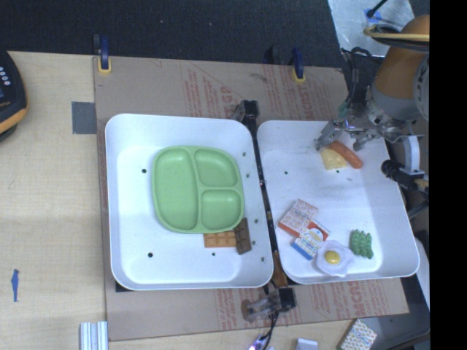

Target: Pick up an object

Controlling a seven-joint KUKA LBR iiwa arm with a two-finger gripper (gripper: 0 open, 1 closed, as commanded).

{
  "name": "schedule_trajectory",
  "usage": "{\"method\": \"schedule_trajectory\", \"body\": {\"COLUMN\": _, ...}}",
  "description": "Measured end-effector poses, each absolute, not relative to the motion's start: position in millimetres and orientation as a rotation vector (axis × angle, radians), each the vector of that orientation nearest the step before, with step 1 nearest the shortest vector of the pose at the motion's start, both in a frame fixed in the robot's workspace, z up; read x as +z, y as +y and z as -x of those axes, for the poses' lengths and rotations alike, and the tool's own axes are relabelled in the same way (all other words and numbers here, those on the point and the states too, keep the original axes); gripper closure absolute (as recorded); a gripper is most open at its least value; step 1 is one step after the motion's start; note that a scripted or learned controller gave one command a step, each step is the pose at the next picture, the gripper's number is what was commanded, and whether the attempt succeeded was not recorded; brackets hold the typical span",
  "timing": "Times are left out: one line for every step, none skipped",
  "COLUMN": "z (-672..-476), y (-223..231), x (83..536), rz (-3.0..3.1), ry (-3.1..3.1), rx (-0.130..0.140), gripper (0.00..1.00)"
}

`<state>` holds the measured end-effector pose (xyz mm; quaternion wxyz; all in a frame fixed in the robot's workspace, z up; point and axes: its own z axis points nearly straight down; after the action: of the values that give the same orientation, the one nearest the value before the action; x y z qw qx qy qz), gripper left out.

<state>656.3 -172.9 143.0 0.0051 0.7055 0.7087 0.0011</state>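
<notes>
My gripper (pixel 343 141) hangs over the far end of the right bin (pixel 379 195), at the end of the arm that reaches in from the right. Its fingers are spread open, one out to the left (pixel 325 141) and one to the right (pixel 363 141). Just below them a yellow wedge (pixel 333 160) and an orange sausage-shaped piece (pixel 350 155) lie side by side on the bin floor. Nothing is lifted between the fingers.
The near end of the right bin holds a red-and-white packet (pixel 298 216), a blue-edged packet (pixel 309 243), a toy fried egg (pixel 333 257) and a green broccoli piece (pixel 360 243). The left bin (pixel 131 254) holds a green divided plate (pixel 197 188), an orange block (pixel 219 240) and a brown block (pixel 242 235).
</notes>
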Motion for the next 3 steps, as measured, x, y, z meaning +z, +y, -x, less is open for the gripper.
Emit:
{"method": "schedule_trajectory", "body": {"z": -652.5, "y": -170.8, "x": 151.0, "rz": -2.213, "ry": 2.23, "rx": -0.005, "gripper": 1.0}}
{"method": "schedule_trajectory", "body": {"z": -652.3, "y": -170.5, "x": 150.3, "rz": -2.212, "ry": 2.232, "rx": -0.006, "gripper": 0.0}}
{"method": "schedule_trajectory", "body": {"z": -611.4, "y": -163.6, "x": 180.8, "rz": -2.222, "ry": 2.224, "rx": -0.004, "gripper": 0.0}}
